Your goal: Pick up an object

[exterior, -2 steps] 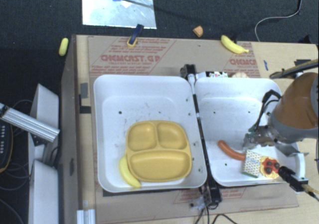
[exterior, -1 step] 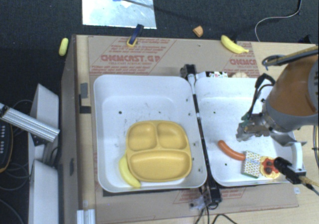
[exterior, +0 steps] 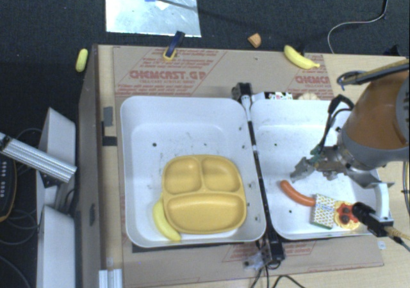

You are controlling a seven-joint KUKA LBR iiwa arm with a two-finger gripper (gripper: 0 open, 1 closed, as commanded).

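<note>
Yellow plastic sits nearest you: a sectioned tray lies in the left bin, with a yellow banana tucked against the tray's near-left corner, touching it. Take the divider between the two bins as your landmark. Just right of the divider's near end, in the right bin, an orange-red sausage lies slantwise. Further right of it you see a speckled yellow block and, touching that, a small orange-and-red toy beside a black part of the arm.

Above the sausage and right of the divider's middle hangs the gripper, grey, under the orange band. You cannot tell how it is set; nothing shows in it.

Beyond the divider's far end, on the desk, a second banana and a small tan piece lie at the far edge. A blue-and-yellow clip rests farther left.
</note>
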